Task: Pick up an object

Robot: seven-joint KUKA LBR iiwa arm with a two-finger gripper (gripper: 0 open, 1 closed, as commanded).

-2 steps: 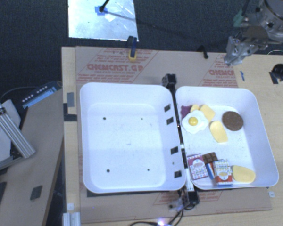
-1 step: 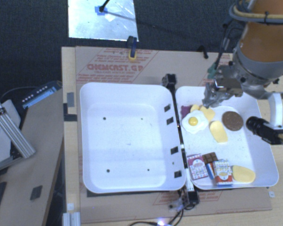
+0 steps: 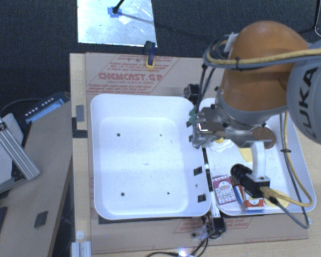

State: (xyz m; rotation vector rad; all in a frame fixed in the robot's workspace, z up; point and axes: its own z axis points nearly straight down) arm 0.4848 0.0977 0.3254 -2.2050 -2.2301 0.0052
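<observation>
The gripper (image 3: 202, 128) hangs low over the rims where the two bins meet, and its own body hides its grip, so I cannot tell whether it is released or clenched on anything. To its left in the view, the left bin (image 3: 144, 154) shows a white floor with a few dark dots. The right bin (image 3: 279, 167) (largely covered by the arm) holds a red-and-white packet (image 3: 223, 189) nearer the camera than the gripper, a red and blue box (image 3: 246, 201) just beside that, and a yellow piece (image 3: 246, 155) closer in, partly hidden.
</observation>
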